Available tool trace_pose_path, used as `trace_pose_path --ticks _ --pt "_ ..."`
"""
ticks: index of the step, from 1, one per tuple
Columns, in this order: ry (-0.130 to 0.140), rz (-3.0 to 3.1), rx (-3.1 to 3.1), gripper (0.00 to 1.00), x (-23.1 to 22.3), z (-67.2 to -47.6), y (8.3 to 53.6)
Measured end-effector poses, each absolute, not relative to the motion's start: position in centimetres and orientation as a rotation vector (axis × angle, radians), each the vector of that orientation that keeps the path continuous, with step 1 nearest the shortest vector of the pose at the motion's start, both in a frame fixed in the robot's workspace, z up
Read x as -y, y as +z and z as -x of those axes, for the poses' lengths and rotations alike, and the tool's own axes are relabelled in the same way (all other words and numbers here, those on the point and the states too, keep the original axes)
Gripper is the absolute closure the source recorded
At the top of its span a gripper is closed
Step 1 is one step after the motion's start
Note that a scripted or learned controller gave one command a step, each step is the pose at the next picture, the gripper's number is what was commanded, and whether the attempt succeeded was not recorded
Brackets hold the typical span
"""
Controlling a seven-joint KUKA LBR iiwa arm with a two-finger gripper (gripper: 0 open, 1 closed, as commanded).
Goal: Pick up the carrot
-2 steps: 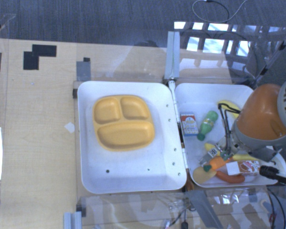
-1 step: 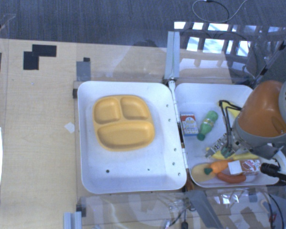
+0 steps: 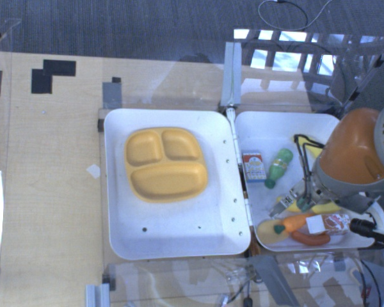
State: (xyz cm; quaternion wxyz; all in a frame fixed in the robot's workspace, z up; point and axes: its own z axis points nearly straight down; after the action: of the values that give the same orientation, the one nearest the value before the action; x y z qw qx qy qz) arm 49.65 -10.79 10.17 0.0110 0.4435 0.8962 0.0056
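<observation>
The carrot [image 3: 296,222], orange with a small green top, lies near the front edge of the right bin [image 3: 262,130], its green end pointing left. My gripper [image 3: 293,200] hangs low in that bin just above and behind the carrot, under the grey arm with its orange band [image 3: 349,152]. The arm hides much of the gripper, and I see nothing lifted off the bin floor.
Around the carrot lie a yellow fruit [image 3: 267,228], a red sausage [image 3: 311,238], a white block [image 3: 315,224] and a yellow banana-like piece [image 3: 315,207]. A green bottle [image 3: 278,166] and a red-and-white box [image 3: 253,167] lie further back. The left bin [image 3: 173,235] holds a yellow divided plate [image 3: 166,164].
</observation>
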Motion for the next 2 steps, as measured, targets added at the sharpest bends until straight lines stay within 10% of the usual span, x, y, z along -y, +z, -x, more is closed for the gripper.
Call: trace_pose_path --ticks 1,2 --pt "0.010 -0.978 -2.970 0.00 12.3 -49.2 9.0" --pt "0.014 -0.976 -2.964 1.00 12.2 -49.5 10.2"
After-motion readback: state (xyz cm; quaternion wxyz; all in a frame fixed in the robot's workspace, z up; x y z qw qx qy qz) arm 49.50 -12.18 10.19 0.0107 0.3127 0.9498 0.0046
